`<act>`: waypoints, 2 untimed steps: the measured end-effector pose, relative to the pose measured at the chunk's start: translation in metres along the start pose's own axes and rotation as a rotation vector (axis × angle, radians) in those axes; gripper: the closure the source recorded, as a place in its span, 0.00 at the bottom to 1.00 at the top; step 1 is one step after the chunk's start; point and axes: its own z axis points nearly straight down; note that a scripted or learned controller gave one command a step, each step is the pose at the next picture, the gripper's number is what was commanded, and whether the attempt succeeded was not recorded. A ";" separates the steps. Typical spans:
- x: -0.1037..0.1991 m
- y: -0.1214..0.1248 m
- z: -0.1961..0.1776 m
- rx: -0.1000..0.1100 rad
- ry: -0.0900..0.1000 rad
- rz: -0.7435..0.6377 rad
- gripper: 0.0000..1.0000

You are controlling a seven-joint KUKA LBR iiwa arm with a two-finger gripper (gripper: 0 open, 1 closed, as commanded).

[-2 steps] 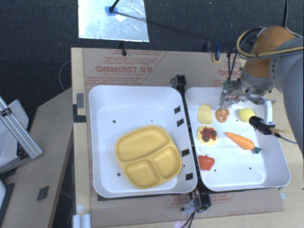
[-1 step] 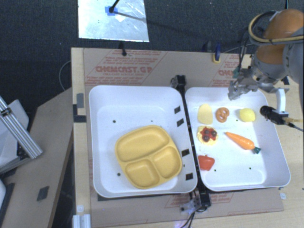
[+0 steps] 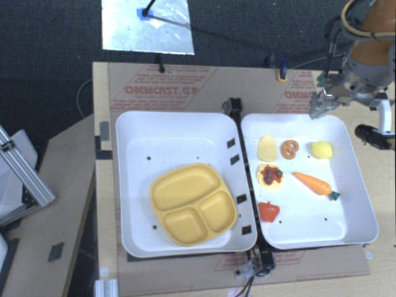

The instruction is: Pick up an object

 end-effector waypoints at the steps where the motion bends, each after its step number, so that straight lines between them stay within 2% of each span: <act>1: 0.000 0.002 -0.053 -0.001 0.000 -0.002 1.00; 2: 0.057 -0.003 -0.037 0.006 0.003 -0.007 1.00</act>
